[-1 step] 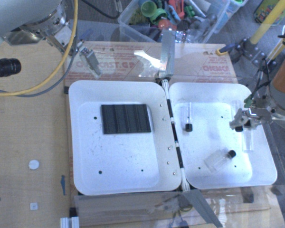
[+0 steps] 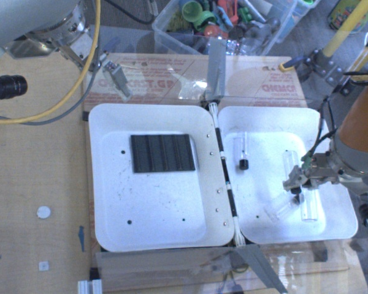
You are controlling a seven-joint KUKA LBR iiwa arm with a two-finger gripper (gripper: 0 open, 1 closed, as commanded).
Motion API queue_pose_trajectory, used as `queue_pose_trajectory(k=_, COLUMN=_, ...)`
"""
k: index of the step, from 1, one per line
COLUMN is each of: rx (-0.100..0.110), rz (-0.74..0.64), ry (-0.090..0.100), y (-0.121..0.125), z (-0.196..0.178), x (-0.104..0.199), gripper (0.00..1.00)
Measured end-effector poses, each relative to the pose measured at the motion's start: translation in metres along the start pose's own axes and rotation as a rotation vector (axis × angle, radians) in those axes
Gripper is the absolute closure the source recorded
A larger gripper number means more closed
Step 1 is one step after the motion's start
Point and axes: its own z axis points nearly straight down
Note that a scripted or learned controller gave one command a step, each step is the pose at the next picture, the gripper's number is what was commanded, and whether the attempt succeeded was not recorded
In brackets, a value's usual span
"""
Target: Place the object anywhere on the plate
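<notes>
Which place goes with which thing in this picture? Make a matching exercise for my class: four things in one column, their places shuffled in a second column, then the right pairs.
Things
1. dark ribbed plate
2. clear tube with a black cap
3. gripper
4. clear tub of colourful toys

Places
A. beyond the bins, at the top
B. over the right bin's right part
C. in the left bin
D. in the right bin, near the divider

Pairs: 1-C, 2-D, 3-B, 4-A
</notes>
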Motion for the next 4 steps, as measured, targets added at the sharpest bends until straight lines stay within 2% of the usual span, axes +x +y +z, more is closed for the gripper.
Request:
queue_pose_trajectory(k=1, rx=0.000, rz=-0.284, ry=0.000, y=-0.001, z=0.005, x=0.056, gripper=1.00)
queue_pose_trajectory(k=2, rx=0.001, rz=-0.351, ry=-0.001, y=-0.005, z=0.014, x=0.165, gripper=1.00)
queue_pose_trajectory(k=3, rx=-0.005, rz=-0.286, ry=-0.001, y=-0.006, z=0.064, x=0.203, gripper=1.00)
queue_pose_trajectory(k=4, rx=-0.001, rz=0.062, ry=-0.002, y=-0.009, z=0.046, x=0.298, gripper=1.00)
